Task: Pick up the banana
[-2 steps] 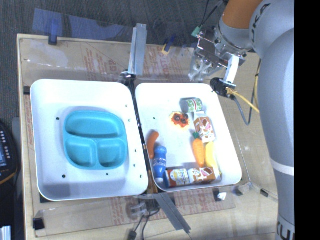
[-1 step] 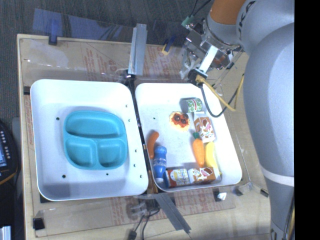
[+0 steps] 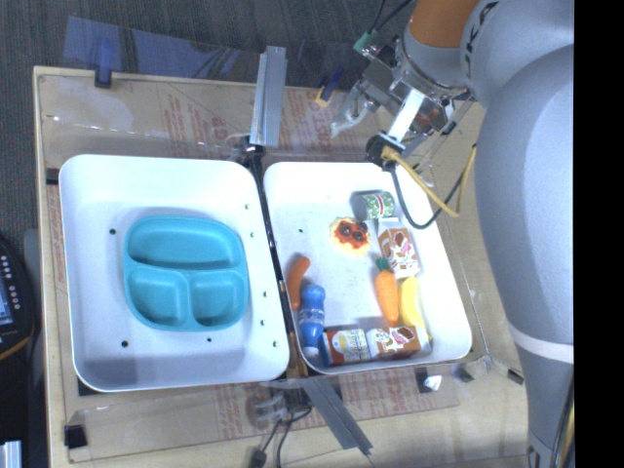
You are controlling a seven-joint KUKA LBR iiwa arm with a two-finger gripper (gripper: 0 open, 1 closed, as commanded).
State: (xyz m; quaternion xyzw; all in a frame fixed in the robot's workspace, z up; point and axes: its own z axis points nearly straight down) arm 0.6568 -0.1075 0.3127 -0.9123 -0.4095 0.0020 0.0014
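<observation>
The banana [image 3: 412,304] is a small yellow piece lying lengthwise near the right wall of the right bin [image 3: 312,185]. It lies right beside an orange carrot [image 3: 388,296]. My gripper [image 3: 349,113] hangs above the bench behind the right bin's far edge, well away from the banana, and holds nothing that I can see.
The right bin also holds a green can [image 3: 373,204], a round orange-and-black toy [image 3: 349,233], a printed carton [image 3: 398,250], a red sausage [image 3: 296,276], a blue bottle [image 3: 311,322] and a flat box [image 3: 375,340]. A teal divided plate [image 3: 187,271] sits in the left bin [image 3: 88,188].
</observation>
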